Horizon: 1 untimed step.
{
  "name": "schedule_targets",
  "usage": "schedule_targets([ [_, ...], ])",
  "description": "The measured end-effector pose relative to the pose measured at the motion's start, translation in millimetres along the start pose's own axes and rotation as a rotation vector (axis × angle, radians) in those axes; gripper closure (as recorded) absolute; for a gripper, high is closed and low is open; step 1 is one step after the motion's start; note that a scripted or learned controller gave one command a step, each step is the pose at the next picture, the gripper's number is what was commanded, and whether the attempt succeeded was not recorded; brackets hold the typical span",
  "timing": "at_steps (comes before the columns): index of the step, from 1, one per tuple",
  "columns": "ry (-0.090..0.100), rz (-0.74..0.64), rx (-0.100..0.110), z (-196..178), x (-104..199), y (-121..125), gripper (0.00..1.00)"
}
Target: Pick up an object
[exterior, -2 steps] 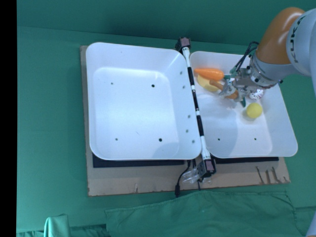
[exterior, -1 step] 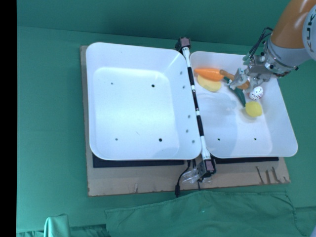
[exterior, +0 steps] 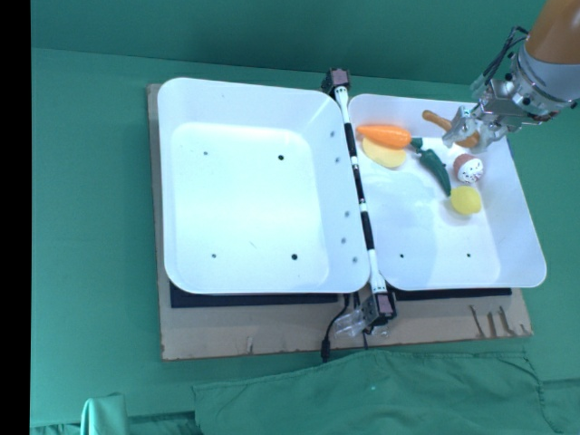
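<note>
Hand [exterior: 471,127] hangs over the far right corner of the right bin [exterior: 507,259], above a small orange-brown piece [exterior: 438,119]; can't tell how far open it is or if it grips anything. Toward the divider [exterior: 356,181] from it: carrot [exterior: 384,135], pale yellow piece [exterior: 384,155], green pepper [exterior: 436,168]. Near side of hand: speckled egg-like ball [exterior: 468,167], lemon [exterior: 466,200]. Left bin [exterior: 181,107] beyond the divider.

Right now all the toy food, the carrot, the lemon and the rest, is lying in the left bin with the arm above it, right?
Not quite. The carrot, the lemon and the other pieces lie in the right bin, not the left bin. The camera view shows it. The arm does reach in above that food, at the right bin's far corner.
</note>
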State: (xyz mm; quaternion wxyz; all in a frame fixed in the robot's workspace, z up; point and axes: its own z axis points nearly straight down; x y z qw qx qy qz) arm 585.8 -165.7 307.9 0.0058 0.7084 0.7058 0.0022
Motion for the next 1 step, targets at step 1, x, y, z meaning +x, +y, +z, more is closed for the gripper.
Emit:
schedule_targets([
  [1, 0.001, -0.001, 0.000, -59.5, 2.4, 10.6, 1.00],
])
